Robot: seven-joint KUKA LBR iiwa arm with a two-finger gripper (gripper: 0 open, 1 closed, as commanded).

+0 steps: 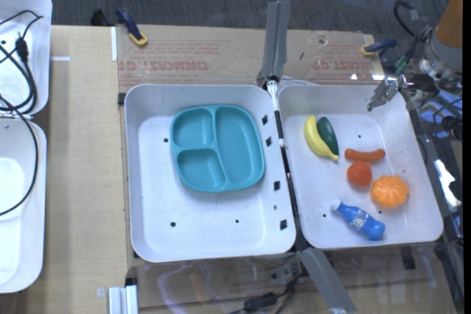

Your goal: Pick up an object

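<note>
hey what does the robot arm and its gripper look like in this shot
At the right edge, above the right bin, the arm shows an orange band with a pale grey collar below it. The gripper is thin silvery-grey metal on a dark wrist block. Black cables loop around the wrist.

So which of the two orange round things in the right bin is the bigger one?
The pumpkin-like orange, ribbed and lighter, nearer the bin's right wall. The smaller one, a redder ball, sits to its upper left, just under the sausage.
</note>
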